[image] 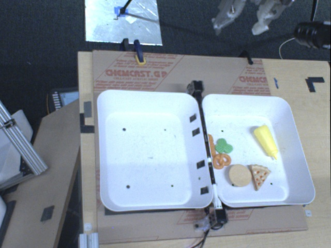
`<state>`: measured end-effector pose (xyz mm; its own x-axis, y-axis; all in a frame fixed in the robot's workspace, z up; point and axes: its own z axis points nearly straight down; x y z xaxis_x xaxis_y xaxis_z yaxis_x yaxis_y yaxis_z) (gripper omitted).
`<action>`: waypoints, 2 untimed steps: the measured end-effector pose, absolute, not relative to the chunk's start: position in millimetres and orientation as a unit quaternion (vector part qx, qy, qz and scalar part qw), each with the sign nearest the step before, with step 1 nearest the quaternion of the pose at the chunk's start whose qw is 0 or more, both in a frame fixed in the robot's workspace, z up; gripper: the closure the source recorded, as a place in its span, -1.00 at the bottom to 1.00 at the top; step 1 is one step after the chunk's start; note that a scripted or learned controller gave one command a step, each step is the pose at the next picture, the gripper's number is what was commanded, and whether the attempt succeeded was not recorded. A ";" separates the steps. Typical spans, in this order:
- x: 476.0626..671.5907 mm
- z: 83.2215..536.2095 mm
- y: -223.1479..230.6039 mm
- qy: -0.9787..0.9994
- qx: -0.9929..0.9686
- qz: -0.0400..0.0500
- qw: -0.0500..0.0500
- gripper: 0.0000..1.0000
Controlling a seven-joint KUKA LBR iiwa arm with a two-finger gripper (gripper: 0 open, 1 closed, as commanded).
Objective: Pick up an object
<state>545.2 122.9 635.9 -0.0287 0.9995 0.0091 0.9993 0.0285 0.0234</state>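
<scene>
the gripper point(242, 14) hangs high past the far edge of the surface, its fingers spread apart and holding nothing. the yellow bottle point(266, 140) lies in the right bin point(289, 115), near its right wall, pointing near to far.

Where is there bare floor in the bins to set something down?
The left bin floor is bare wall to wall. In the right bin, the back strip behind the yellow bottle is free; the front middle is crowded with the green piece, pretzel, cookie and pizza slice.
</scene>
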 end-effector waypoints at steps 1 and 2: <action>545.3 647.2 123.1 0.718 0.696 0.013 0.005 1.00; 545.2 647.1 123.0 0.718 0.696 0.013 0.005 -1.00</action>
